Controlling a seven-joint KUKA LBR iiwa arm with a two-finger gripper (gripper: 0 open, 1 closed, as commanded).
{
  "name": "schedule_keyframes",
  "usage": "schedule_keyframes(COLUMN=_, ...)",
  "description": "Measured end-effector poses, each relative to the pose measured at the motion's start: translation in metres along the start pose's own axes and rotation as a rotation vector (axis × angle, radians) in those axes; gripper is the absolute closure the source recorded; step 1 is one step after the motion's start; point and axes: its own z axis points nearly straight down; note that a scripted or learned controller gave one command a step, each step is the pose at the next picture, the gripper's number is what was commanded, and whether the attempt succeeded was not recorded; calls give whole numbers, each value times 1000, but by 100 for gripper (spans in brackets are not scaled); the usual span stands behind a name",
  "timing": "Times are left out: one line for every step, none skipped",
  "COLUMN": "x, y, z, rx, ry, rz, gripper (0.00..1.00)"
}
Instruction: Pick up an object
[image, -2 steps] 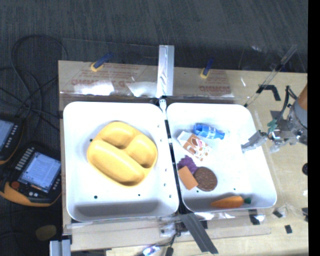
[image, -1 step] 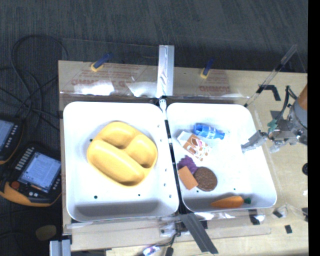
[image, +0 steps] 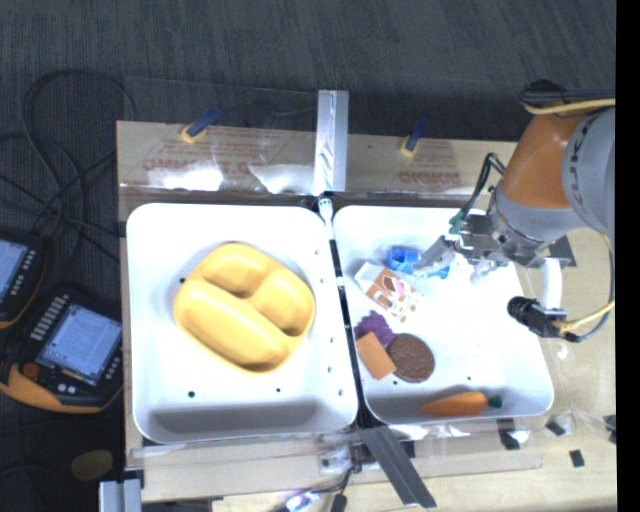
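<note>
Right bin (image: 520, 360): 1 carrot (image: 455, 404), 1 brown disc (image: 410, 358); pincer (image: 447, 252) state unclear.

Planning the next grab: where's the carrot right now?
The carrot lies in the right bin, along its near wall, just right of and below the brown cookie.

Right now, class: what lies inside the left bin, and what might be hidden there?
The left bin holds one large yellow object, rounded and lobed, resting near its middle. White floor shows around it. Anything beneath the yellow object is covered and cannot be seen.
</note>
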Motion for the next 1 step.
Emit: schedule_keyframes(x=26, y=48, z=53, rx=-3, ry=-3, rz=-75, gripper=0)
